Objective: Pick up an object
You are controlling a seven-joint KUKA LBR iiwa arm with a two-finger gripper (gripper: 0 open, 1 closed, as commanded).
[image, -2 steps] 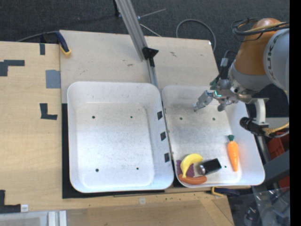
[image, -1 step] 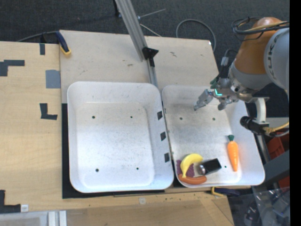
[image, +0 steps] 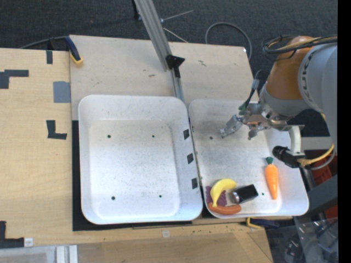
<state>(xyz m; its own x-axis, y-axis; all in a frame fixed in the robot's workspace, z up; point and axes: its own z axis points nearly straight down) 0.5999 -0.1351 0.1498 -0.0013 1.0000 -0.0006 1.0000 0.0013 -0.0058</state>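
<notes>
In the right bin (image: 219, 152), my gripper (image: 240, 131) hangs over the upper part, open, with nothing between its fingers. An orange carrot (image: 271, 181) with a green top lies near the bin's right wall, below and right of the gripper. Along the front wall lie a yellow banana (image: 221, 188), a black block (image: 244, 193) and a red sausage-shaped piece (image: 225, 208), close together and well below the gripper.
The left bin (image: 131, 158) sits beside the right one, separated by a ridge with black clips (image: 190, 158). A metal pole (image: 156, 29) slants in from the top. The arm's orange-banded wrist (image: 290, 75) and cables fill the right side.
</notes>
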